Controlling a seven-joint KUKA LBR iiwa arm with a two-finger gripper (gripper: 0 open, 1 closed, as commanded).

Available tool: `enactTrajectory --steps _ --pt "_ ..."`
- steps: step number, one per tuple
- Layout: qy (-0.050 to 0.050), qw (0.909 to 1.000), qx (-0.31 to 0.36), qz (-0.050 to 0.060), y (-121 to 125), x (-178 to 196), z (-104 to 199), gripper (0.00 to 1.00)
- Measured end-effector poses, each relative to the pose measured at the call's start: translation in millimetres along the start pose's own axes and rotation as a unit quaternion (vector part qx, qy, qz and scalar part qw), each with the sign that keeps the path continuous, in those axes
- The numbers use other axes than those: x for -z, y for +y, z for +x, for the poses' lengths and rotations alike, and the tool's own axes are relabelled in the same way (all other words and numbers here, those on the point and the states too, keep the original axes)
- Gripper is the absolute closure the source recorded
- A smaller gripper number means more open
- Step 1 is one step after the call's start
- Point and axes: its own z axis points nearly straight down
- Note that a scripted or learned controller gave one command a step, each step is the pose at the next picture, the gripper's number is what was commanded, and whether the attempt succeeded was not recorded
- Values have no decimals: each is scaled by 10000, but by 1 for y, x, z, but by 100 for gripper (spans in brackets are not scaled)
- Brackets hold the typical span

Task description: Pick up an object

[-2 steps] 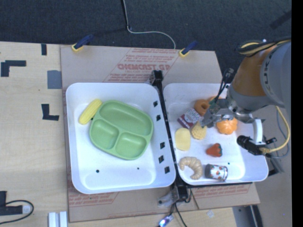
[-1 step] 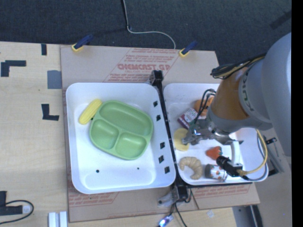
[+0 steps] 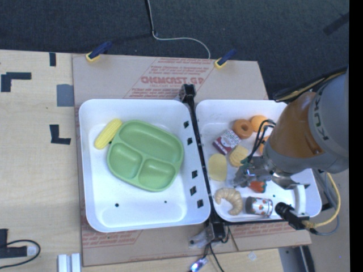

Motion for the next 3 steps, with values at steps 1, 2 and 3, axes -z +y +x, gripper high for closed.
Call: enactTrajectory --steps 1,2,3 --pt "5 10000 58 -78 50 107 69 100" --pt "1 10000 47 -50 54 170 119 100" --pt "-4 10000 27 -46 -11 250 127 100"
